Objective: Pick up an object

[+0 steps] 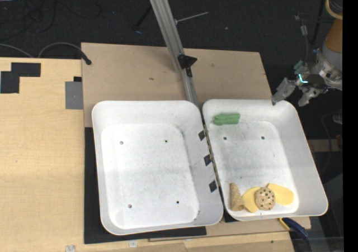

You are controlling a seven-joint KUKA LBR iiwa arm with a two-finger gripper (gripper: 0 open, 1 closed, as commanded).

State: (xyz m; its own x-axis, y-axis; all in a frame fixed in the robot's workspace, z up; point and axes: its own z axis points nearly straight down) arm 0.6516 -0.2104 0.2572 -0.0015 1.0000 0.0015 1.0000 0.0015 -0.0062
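Down at the near edge of the right bin (305, 150), closest to the camera, there's my little cluster: a tan wedge-shaped piece (236, 196), a round speckled biscuit-like thing (265, 198) and a flat yellow piece (281, 195) underneath it, all touching or overlapping, tucked toward the near right corner. Up at the far edge of that same bin lies a green oblong object (226, 118), alone, close to the far left corner and well apart from the cluster. The left bin (106, 133) sits right alongside, sharing the middle divide.

And here's my gripper (293, 93), hanging just outside the right bin's far right corner, above the rim rather than over the floor of the bin. I can make out a dark fingertip toward the bin and a paler one further right, with a gap between them, so I read them as spread apart, and nothing sits between them. Nothing is picked yet.

So I'd call this the approach: I'm at the corner, still choosing. The green object looks like the cleaner target to me, since it lies alone with bare floor around it; the cluster is crowded, and closing there could nudge a neighbour or catch two things. Next I need to swing in over the bin, line up across the green object's narrow side, and descend without clipping the rim.
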